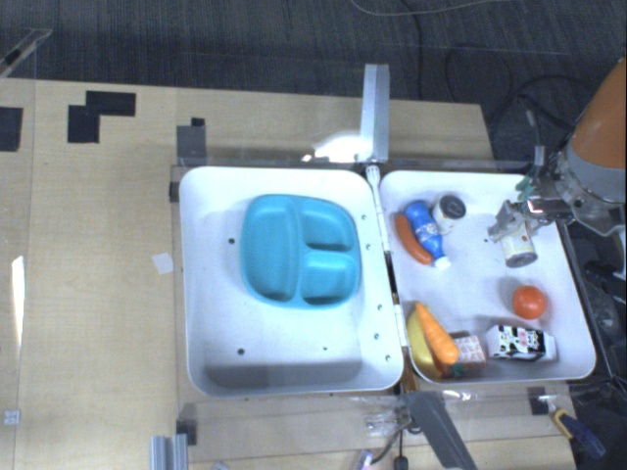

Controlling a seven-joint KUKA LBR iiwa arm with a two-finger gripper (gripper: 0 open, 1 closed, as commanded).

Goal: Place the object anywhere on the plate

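– Two white bins sit side by side on my screen. The left bin has the blue plate in it, a bit toward the far side. The plate has three little sections.

– Where is the arm?

– The arm comes in from the right, and I can see its orange band. The gripper is over the far right part of the right bin.

– Is the pincer spread or pressed together?

– I cannot tell. It is too small and blurry from up here. A small pale tube sits right at its tip, on the near side. I cannot tell if the pincer is pinching it or just touching it.

– So where is the thing for the plate?

– If it is the pale tube, it is in the right bin, well apart from the plate. All the other small things are in that bin too. A blue bottle lies touching a red sausage near the bin's left wall. A little round dark thing is just beside the bottle. An orange ball is near the tube, on the near side of it. A banana and a carrot lie together in the near left corner, with a small box beside them. A black and white carton lies along the near wall.
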